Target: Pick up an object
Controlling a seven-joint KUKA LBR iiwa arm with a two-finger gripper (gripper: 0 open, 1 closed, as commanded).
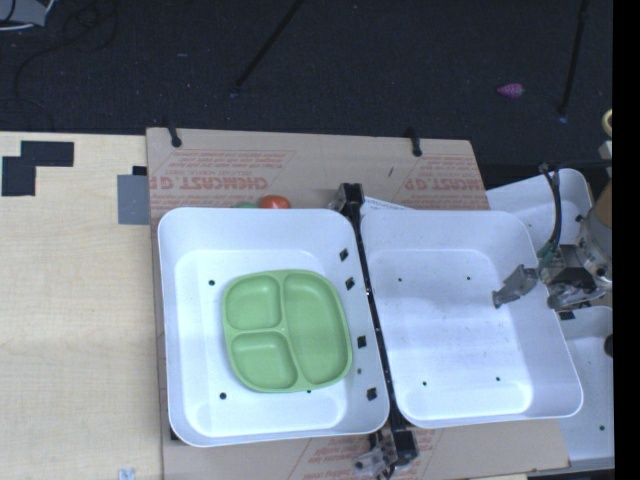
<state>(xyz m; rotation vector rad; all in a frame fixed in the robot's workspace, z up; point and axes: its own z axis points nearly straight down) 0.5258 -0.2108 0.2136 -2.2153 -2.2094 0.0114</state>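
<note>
Left bin: holds green divided plate, long axis roughly toward-away from camera.
Right bin: my gripper at its right rim.
Plate lies well left of me, across divider.
Fingers spread, holding nothing.

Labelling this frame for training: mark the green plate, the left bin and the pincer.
green plate (287, 329): camera view, on the ridge between its compartments.
left bin (190, 236): camera view, on its bare upper-left rim.
pincer (520, 286): camera view, at its fingertips.
</note>
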